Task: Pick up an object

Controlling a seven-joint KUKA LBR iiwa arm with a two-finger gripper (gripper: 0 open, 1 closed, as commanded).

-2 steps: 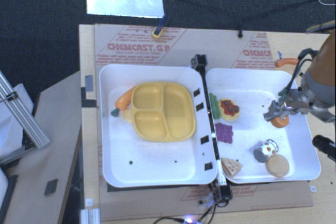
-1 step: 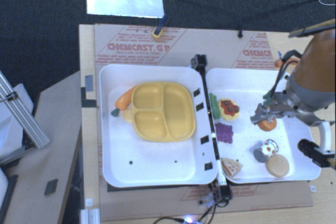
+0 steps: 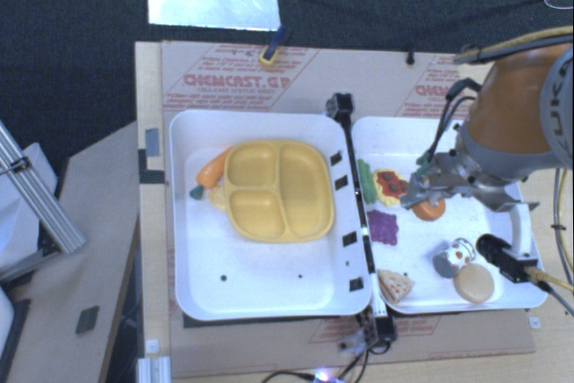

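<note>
My gripper (image 3: pixel 420 193) hangs low over the right bin (image 3: pixel 502 305), near its middle. An orange round toy (image 3: pixel 430 211) lies right under the gripper tip, partly hidden by it; whether it is gripped I cannot tell. Just left of the gripper lie a yellow and red pizza-like toy (image 3: pixel 389 184) and a green strip (image 3: pixel 366 178). A purple grape bunch (image 3: pixel 383 227) lies below those. Toward the bin's front are a grey and white toy (image 3: pixel 451 258), a tan bun (image 3: pixel 473 283) and a wedge of bread (image 3: pixel 395 285).
The left bin (image 3: pixel 269 291) holds a yellow divided plate (image 3: pixel 276 190) with a toy carrot (image 3: pixel 211 169) at its left edge. A black divider (image 3: pixel 354 202) runs between the bins. The arm's grey and orange body (image 3: pixel 520 121) covers the right bin's far right part.
</note>
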